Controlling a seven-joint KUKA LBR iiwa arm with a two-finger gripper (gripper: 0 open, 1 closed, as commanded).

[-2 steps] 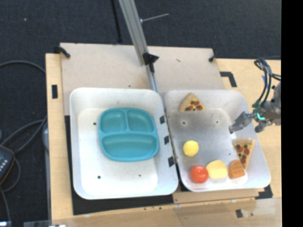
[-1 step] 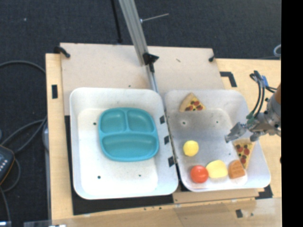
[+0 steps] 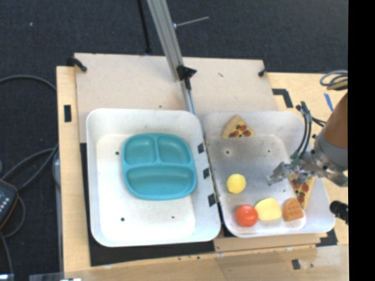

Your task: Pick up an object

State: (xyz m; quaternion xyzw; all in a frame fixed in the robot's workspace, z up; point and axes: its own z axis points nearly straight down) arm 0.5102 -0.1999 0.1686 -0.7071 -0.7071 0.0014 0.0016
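We had the gripper [image 3: 288, 172] low over the right bin [image 3: 258, 122], but honestly we couldn't tell how the fingers were set. A pizza slice [image 3: 302, 189] lay right beside them, likely the target. The orange block [image 3: 293, 209], yellow block [image 3: 268, 209] and tomato [image 3: 246, 215] sat just below, the lemon [image 3: 236, 183] off to the left, probably scattered for easy grabbing.

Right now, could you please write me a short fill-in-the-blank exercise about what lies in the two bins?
1. The divided plate in the left bin is ____ in colour.
2. The pizza slice lies in the ____ bin.
3. Between the red tomato and the bread piece sits a ____ block.

Missing words: blue; right; yellow
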